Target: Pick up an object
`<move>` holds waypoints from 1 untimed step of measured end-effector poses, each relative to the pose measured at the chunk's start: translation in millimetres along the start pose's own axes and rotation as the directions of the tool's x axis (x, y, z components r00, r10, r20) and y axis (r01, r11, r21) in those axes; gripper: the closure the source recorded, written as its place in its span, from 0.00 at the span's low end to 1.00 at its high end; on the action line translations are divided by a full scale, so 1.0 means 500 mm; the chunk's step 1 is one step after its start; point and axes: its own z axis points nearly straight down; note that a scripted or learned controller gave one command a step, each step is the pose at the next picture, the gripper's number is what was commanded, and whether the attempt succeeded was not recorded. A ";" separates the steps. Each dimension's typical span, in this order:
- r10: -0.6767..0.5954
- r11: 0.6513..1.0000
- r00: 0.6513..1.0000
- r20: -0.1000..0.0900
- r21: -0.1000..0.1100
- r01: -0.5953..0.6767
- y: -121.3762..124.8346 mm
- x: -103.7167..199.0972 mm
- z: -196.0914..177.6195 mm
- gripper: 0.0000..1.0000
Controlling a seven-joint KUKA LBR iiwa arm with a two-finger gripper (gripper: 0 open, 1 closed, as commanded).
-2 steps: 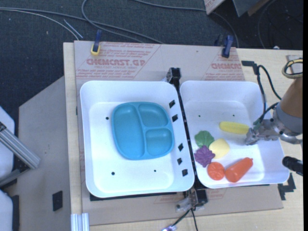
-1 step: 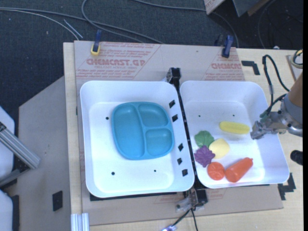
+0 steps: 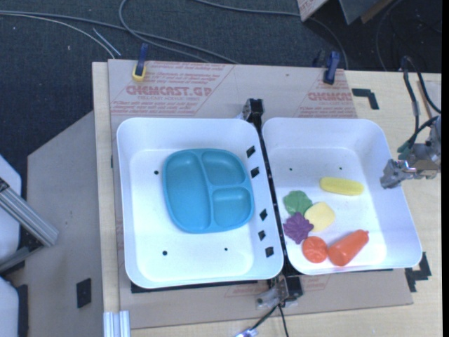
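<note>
1. Where the right bin (image 3: 330, 142) has its right rim, the gripper (image 3: 394, 174) sits just over that edge, about halfway along it.
2. It is too small and dim here to tell how the gripper is set, and no toy shows in it.
3. The toy closest to it is a yellow corn cob (image 3: 342, 186), lying flat in the middle of the right bin, a little toward the right rim.
4. A green leafy toy (image 3: 297, 202) lies near the left wall of that bin.
5. A pale yellow toy (image 3: 322, 215) sits just beside the green one, toward the front.
6. A purple bunch of grapes (image 3: 297, 227) touches the pale yellow toy on its left side.
7. A red tomato (image 3: 314, 249) rests near the front rim, below the grapes.
8. An orange carrot (image 3: 348, 247) lies tilted right next to the tomato, close to the front right corner.
9. The left bin (image 3: 140, 251) holds a blue plate (image 3: 208, 189) with three parts, lying flat near its middle.
10. Both bins sit side by side on a brown board (image 3: 175, 86) with red letters on the bench.
11. A yellow clamp (image 3: 139, 69) grips the board's back left corner, and a blue clamp (image 3: 330, 67) grips its back edge.
</note>
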 end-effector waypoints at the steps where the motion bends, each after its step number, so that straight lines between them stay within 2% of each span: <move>1: 0.000 1.000 1.000 0.001 -0.002 0.000 0.002 0.001 -0.130 1.00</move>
